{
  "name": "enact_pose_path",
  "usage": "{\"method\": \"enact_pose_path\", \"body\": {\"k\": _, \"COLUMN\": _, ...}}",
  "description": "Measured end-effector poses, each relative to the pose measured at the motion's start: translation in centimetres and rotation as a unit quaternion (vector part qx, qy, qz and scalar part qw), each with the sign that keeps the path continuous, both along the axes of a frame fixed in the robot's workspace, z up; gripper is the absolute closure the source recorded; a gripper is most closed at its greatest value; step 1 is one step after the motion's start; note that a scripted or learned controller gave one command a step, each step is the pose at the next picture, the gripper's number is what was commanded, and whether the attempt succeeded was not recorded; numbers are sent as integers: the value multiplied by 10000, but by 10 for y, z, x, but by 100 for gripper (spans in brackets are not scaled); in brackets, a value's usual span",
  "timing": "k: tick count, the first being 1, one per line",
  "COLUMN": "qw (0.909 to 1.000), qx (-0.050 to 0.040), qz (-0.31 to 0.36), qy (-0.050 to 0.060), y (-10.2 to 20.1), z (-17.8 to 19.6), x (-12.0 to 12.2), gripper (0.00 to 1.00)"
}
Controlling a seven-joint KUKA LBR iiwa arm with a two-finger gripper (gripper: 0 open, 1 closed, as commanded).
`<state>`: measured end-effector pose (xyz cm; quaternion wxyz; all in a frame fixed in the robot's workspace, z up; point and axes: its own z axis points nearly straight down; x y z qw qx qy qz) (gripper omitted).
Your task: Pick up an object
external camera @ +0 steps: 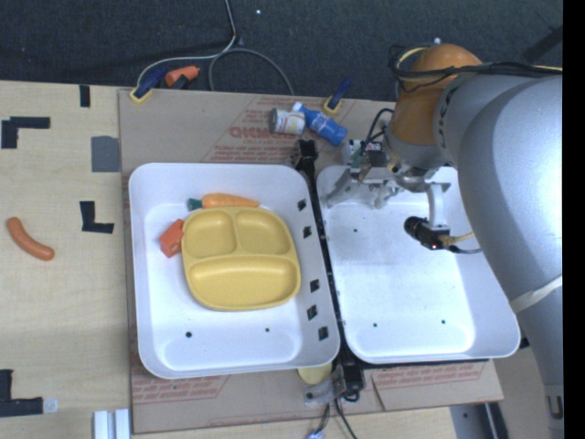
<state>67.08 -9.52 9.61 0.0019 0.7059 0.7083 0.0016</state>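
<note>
A: What lies around the bins?
B: A blue and white bottle lies on the desk behind the bins. An orange sausage toy lies far off on the left of the desk. An orange and blue clamp sits at the back edge, by a thin cable.
A: What is in the bins?
B: The left bin holds a yellow plate with three parts. A carrot peeks out just behind the plate, and a small orange thing touches its left side. The right bin has bare white floor.
A: And the arm?
B: The big grey arm hangs over the right bin's back corner. Its gripper points down there, but I cannot tell how its fingers stand, and I see nothing in them.
</note>
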Motion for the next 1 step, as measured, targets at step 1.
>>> {"method": "enact_pose_path", "body": {"k": 1, "qw": 10000, "qx": -6, "qz": -32, "qy": 0, "y": -41, "z": -9, "x": -77, "gripper": 0}}
